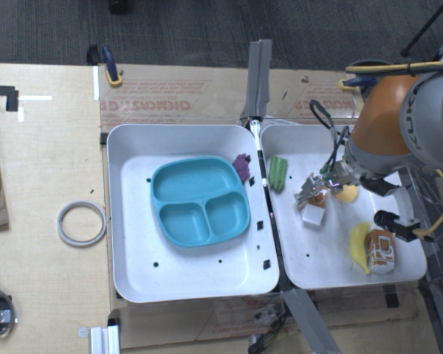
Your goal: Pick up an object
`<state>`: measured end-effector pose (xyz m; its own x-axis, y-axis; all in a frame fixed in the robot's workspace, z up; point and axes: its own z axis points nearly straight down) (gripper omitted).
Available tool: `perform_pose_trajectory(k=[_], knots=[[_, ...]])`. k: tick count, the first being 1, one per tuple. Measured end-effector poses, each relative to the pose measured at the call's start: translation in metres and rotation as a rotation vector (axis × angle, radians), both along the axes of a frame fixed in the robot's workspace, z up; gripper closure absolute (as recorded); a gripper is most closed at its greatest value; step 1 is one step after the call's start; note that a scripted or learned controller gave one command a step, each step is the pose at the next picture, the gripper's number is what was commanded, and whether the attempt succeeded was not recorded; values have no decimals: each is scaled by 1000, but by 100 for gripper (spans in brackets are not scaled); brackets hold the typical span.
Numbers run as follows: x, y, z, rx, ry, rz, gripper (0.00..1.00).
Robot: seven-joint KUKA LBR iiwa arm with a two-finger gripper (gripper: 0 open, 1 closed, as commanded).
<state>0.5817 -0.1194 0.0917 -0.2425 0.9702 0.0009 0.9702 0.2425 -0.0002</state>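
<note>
You have the gripper [311, 191] down inside the right bin [303, 264], and everything here is easiest to place from that gripper. Its metal fingers point toward the left bin [125, 271] and sit directly over a small block [314, 212] with a white lower part and a brownish top. The fingertips are touching or almost touching the top of that block, but you cannot tell whether they are spread or closed, or whether the block is between them.

Just to the right of the gripper, close beside the wrist, lies a small yellow ball [347, 193]. To the left of the gripper, by the wall between the bins, a green cucumber-shaped piece [278, 173] lies lengthwise. Below and to the right of the gripper, well apart from it, a yellow banana [359, 248] rests against an orange and white carton [382, 251].

Farther left of the gripper, across the dividing wall, a blue divided plate [199, 201] sits in the left bin, with a small purple item [241, 167] at its upper right edge. A roll of tape [82, 223] lies on the bench far to the left.
</note>
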Motion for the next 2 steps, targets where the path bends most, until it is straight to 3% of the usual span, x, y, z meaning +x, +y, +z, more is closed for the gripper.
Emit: perform_pose_trajectory(k=[1, 2], knots=[[1, -2, 10, -1, -3, -5, 100], [31, 40, 100, -2, 0, -65, 100]])
